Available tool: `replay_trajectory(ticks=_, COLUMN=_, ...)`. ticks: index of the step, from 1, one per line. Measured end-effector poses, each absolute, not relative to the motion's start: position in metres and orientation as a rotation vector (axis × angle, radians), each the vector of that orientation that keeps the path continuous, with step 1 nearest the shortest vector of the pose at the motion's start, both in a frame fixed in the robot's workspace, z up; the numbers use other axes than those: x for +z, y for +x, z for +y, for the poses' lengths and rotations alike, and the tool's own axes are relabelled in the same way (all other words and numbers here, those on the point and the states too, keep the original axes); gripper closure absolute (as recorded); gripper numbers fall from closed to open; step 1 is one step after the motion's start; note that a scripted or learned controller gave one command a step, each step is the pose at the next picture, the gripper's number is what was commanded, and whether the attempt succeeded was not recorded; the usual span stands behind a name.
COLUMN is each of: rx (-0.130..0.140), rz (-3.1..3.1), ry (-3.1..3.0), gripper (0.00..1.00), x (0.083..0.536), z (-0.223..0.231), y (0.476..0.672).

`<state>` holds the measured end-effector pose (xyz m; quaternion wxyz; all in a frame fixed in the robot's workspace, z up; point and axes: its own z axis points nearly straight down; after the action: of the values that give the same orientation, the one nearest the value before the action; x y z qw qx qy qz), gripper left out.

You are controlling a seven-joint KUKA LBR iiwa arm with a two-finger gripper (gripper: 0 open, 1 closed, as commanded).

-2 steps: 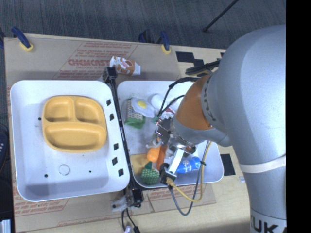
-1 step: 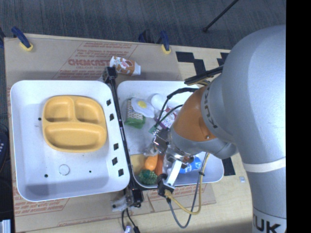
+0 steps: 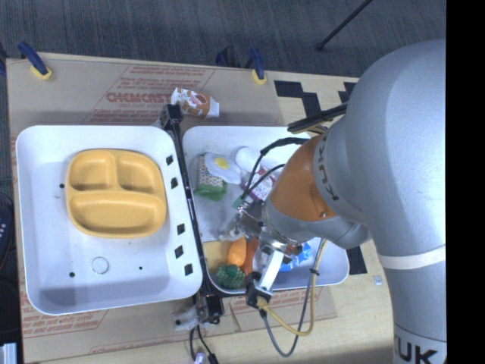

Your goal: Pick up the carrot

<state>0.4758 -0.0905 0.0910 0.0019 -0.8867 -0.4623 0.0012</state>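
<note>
**Camera view, from above:** A grey KUKA arm (image 3: 394, 165) w/ an orange band reaches in from the right of the frame over the right-hand white bin (image 3: 227, 136). Its gripper (image 3: 247, 235) sits low over the bin's lower-left part.

The carrot (image 3: 237, 253), a short orange piece, lies in that bin near the bottom-left corner, just left of and below the gripper. Contact betw. the two can't be made out. The wrist hides the gripper's tip, so it can't be told whether it is open or closed, or has hold of anything.

A green leafy item (image 3: 229, 276) sits just below the carrot. Toward the bin's upper left are a green-and-white packet (image 3: 211, 176), a toy fried egg (image 3: 220, 163) beside it, and a white rounded object (image 3: 246, 157) at the arm's edge. A blue item (image 3: 305, 255) peeks out under the wrist at lower right.

The left bin (image 3: 30, 203) holds a yellow divided plate (image 3: 115, 192) in its upper half. On the cardboard-covered counter (image 3: 114, 78), a small carton (image 3: 194, 102) lies just above the gap betw. the bins. Blue clamps (image 3: 35, 61) grip the counter's top edge.
</note>
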Motion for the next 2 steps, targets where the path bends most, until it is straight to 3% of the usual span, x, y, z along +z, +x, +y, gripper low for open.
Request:
replay_trajectory(ticks=1, rx=0.007, rz=-1.456, ry=-2.776, gripper=1.00, x=0.1005, z=-0.0900, y=0.4757)
replay_trajectory(ticks=2, rx=0.007, rz=-1.457, ry=-2.776, gripper=0.00, x=0.1006, z=-0.0900, y=0.4758)
